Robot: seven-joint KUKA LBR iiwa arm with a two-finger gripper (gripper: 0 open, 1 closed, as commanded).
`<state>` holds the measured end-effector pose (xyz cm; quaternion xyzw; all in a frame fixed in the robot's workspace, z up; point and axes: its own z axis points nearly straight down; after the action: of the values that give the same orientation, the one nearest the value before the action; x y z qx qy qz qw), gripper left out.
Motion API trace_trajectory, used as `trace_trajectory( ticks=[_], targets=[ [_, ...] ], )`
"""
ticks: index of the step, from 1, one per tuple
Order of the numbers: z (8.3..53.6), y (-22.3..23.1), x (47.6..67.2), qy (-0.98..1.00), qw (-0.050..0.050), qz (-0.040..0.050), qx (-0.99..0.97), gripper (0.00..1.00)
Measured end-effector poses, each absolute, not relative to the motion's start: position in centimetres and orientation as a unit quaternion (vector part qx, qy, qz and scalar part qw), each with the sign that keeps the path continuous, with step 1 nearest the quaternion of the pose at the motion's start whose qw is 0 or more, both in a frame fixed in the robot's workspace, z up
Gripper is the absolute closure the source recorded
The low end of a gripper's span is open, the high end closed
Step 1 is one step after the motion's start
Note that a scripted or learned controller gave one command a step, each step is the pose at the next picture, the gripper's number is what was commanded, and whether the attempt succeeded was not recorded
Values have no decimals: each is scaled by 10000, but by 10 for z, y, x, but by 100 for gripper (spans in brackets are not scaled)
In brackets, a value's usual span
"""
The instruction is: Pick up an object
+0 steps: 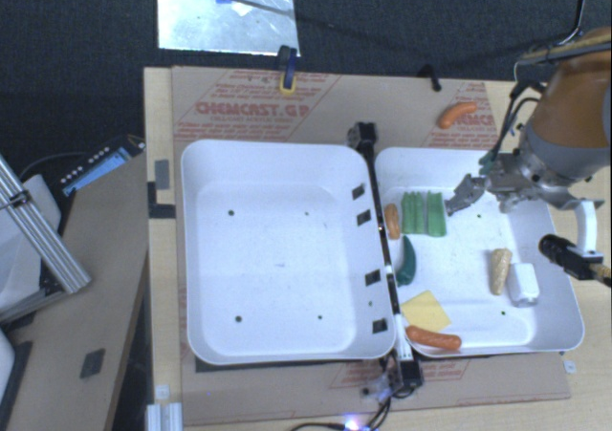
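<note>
Arm: enters from the right edge, orange band at upper right, wrist over the right bin.
Gripper: grey, pointing left, over the upper middle of the right bin, tip just right of the green block; whether it touches the floor I cannot tell.
Jaws: cannot tell from this slant whether spread or pressed together; nothing seen between them.
Green block: ribbed, flat, upper left of the right bin; nearest candidate.
Dark green piece: curved, against the left wall, below the block.
Yellow slab: lower left of the right bin.
Orange sausage: lower edge, touching or just beside the slab.
Corn piece: pale, right of centre.
White piece: just right of the corn, hard to tell from the floor.
Small orange item: at the dividing wall, partly hidden.
Left bin: centre of frame.
Stray sausage: on the board above the right bin, outside it.
Risk, block: judged low and wide, so the jaws may slide over it or push it left into the wall.
Risk, crowding: the small orange item and dark green piece sit close; a descent slightly left could pinch two things or jam on the wall.
Risk, aim: a closure where the gripper is now would likely catch nothing.
</note>
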<state>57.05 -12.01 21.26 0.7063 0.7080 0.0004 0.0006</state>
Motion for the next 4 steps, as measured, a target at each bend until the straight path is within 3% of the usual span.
trace_trajectory(
  ticks=[1, 2, 3, 4],
  targets=[
    [224, -120, 571, 7087, 19, 16, 7055, 100],
    [356, -84, 594, 7104, 74, 63, 7037, 100],
    [488, -64, 589, 7099, 74, 65, 7042, 100],
    [524, -42, 548, 7096, 22, 28, 7046, 100]
  ],
)
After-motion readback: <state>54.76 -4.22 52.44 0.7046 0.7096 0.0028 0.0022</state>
